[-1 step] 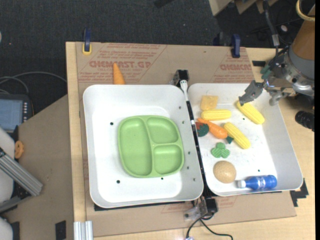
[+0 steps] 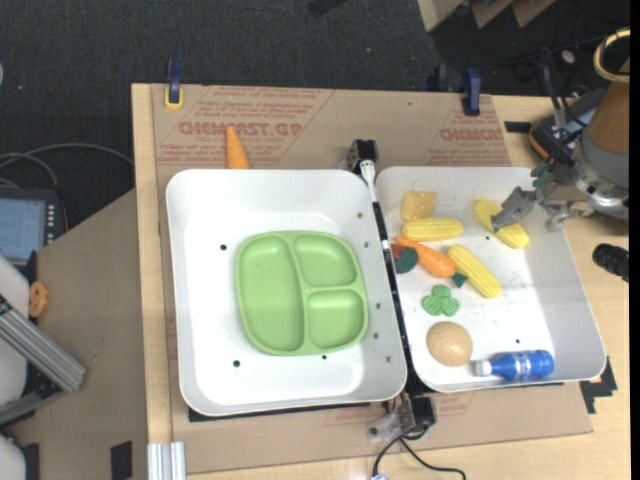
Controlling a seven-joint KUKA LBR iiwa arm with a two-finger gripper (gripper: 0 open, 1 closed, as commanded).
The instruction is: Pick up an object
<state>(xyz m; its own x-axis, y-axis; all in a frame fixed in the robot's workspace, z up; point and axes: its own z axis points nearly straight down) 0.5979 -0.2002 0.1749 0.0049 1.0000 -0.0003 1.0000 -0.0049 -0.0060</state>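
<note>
The right bin point(image 2: 570, 298) holds several toy foods: a yellow banana-like piece point(image 2: 503, 225), two corn cobs point(image 2: 432, 230) point(image 2: 474, 271), a carrot point(image 2: 428, 258), an orange-yellow wedge point(image 2: 418, 205), a green leafy piece point(image 2: 440, 302), a tan ball point(image 2: 449, 343) and a blue bottle point(image 2: 517, 365). My gripper point(image 2: 535, 211) hovers over the bin's upper right part, open, with nothing between its fingers. Its left finger point(image 2: 517, 206) stands just above the yellow banana-like piece.
The left bin point(image 2: 200, 218) holds a green divided plate point(image 2: 300, 291). A second carrot point(image 2: 236, 149) lies on the cardboard behind the left bin. Blue clamps point(image 2: 471, 93) grip the board's far edge. The arm's grey wrist point(image 2: 605, 163) enters from the right.
</note>
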